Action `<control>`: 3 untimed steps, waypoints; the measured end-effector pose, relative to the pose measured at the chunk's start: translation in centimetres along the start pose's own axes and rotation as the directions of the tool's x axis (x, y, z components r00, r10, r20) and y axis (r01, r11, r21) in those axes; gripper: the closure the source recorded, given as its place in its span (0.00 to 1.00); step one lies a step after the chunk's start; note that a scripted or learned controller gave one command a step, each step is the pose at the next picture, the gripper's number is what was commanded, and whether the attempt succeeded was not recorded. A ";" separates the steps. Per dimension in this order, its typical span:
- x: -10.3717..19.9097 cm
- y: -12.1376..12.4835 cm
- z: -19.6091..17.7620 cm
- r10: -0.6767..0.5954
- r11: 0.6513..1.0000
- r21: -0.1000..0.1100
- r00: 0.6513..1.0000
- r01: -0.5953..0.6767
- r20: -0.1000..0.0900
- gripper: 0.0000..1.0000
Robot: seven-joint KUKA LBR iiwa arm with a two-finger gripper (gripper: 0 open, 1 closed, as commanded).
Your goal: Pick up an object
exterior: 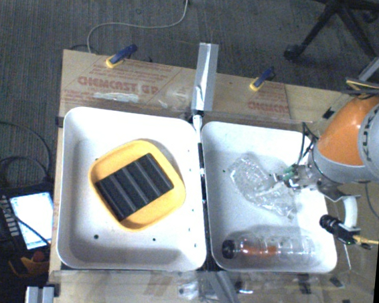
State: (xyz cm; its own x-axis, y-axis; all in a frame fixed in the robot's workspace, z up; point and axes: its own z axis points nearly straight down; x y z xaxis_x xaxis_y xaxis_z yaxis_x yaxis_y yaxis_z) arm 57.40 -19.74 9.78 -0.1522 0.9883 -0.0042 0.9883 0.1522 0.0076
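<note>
Right bin [271,139]: crumpled clear plastic item [260,185] at centre; clear bottle [270,249] lying along near wall. Left bin [77,129]: yellow tray with black insert [137,184]. Gripper [293,177] at the crumpled plastic's right edge; state cannot be told. Step: approach. Next: descend squarely, close on plastic.

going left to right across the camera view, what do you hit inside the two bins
left bin → yellow tray with the black ribbed insert → right bin → crumpled clear plastic → end effector. The clear bottle lies along the right bin's near wall, spanning the same stretch as the plastic.
</note>
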 end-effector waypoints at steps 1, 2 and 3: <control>4.6 9.5 0.5 -0.130 0.992 -0.004 0.992 0.130 0.004 0.00; 4.3 9.8 -1.1 -0.130 0.991 -0.013 0.991 0.130 0.017 1.00; 4.4 9.6 -0.8 -0.130 0.991 -0.008 0.991 0.130 0.014 0.00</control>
State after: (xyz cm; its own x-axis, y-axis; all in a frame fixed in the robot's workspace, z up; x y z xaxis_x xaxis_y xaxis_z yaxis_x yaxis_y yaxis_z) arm 66.24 -13.92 10.60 -0.2794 0.9600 -0.0189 0.9600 0.2796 0.0151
